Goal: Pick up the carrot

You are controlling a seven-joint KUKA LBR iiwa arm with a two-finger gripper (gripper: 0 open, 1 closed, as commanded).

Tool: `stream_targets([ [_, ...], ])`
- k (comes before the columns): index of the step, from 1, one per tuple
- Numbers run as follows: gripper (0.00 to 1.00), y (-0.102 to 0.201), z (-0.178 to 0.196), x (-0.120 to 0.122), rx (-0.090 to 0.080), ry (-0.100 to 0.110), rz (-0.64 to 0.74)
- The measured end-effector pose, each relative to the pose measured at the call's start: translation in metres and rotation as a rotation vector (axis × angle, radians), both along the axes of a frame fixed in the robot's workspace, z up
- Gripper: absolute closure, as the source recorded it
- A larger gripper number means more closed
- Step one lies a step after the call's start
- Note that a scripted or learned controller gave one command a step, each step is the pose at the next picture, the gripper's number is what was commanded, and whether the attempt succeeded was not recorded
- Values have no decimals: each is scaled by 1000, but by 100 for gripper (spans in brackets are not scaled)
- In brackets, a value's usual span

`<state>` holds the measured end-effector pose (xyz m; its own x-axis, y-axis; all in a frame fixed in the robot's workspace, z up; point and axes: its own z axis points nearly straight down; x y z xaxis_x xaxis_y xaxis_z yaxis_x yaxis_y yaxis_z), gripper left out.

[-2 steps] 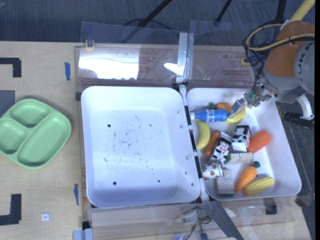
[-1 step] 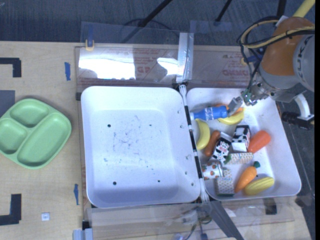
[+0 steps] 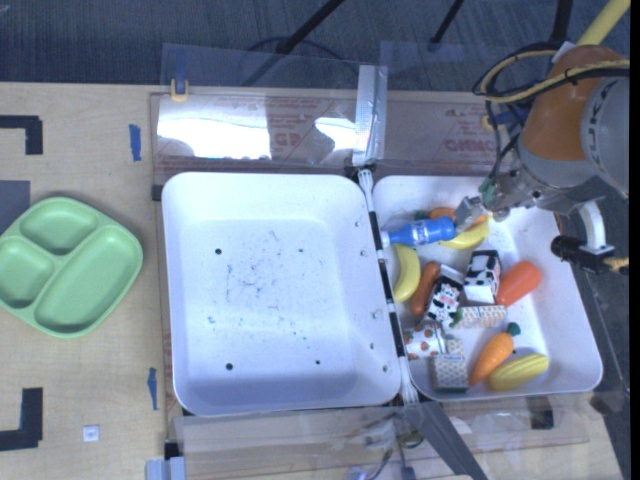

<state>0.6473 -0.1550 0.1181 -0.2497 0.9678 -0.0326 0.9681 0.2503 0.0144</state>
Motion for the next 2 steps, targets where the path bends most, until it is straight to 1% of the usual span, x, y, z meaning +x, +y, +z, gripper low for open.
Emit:
stream_targets([
  [1, 0, 47, 67, -7, 29, 16, -190],
  [2, 0, 12, 17, 16, 28, 18, -95],
])
